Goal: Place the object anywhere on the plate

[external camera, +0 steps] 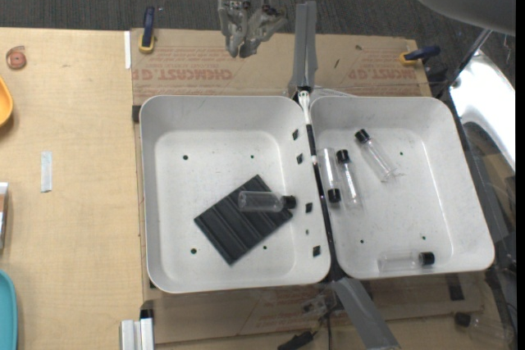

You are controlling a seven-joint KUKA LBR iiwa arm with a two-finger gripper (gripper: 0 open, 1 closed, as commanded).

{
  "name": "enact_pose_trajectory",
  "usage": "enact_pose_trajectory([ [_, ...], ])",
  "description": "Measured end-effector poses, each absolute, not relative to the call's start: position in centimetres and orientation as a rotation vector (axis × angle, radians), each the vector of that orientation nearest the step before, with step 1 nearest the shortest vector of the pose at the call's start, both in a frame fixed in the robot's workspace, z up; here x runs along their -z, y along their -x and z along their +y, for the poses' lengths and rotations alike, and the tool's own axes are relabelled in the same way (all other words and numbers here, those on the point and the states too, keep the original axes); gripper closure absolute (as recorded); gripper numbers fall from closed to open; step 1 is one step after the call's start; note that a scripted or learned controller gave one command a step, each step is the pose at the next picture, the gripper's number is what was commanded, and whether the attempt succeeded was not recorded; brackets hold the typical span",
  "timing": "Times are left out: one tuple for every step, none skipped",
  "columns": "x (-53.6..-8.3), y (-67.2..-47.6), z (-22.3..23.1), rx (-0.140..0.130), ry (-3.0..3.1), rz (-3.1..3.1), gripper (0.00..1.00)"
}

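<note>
Vial lying on the dark plate, my hand raised behind the bins.

From the overhead camera, my hand (244,33) hangs above the cardboard (271,65) behind the left bin (156,176); I cannot tell how wide it stands, and nothing shows between its fingers. A clear vial (264,202) with a black cap lies across the dark ribbed plate (234,227) in that bin. The right bin (459,176) holds four more vials: two side by side (340,176) near the divider, one (373,153) tilted further back, one (406,261) along the front wall.
</note>
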State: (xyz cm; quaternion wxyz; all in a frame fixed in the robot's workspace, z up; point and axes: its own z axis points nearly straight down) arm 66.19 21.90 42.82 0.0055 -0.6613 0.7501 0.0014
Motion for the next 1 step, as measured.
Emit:
enact_pose_trajectory([
  [-43.74,-66.35,21.82,-0.007,2.059,2.351,1.00],
])
